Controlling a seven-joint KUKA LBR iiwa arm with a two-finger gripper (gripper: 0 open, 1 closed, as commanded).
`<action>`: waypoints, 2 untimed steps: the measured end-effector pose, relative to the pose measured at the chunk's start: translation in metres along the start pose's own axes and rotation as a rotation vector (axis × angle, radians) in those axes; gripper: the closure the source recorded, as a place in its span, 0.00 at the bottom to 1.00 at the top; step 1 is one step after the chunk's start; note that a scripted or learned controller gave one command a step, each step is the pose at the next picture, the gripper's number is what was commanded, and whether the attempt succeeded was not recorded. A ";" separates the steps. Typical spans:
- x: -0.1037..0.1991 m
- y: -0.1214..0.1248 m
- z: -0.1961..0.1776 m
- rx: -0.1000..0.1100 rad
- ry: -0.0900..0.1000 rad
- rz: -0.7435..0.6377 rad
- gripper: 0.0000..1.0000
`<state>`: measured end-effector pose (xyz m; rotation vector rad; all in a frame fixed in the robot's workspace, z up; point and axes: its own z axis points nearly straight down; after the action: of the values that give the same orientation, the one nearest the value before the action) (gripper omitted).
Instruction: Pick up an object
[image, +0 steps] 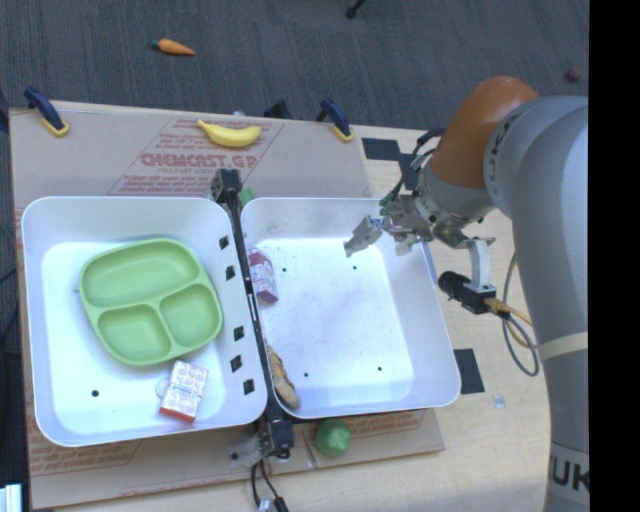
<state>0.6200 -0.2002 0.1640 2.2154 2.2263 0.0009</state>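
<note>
My gripper (383, 240) hangs over the far right corner of the right bin (420, 350), its fingers spread open with nothing between them. A red and white packet (262, 275) lies against that bin's left wall, well to the left of the gripper. At the bin's near left corner rests a brownish, elongated item (283, 382). The left bin (40, 330) holds a green divided plate (150, 300) and a small red and white box (183, 390).
A yellow banana (230, 131) lies on the cardboard behind the bins. A green ball (333, 437) sits on the bench in front of the right bin. An orange carrot (175, 46) lies on the floor far back. Blue clamps (47, 110) pin the cardboard's corners.
</note>
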 end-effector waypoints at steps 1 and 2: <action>-0.010 0.037 -0.032 0.000 0.000 -0.002 0.00; -0.010 -0.027 0.047 0.006 0.001 -0.001 0.00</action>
<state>0.5928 -0.2105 0.1174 2.2181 2.2308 -0.0049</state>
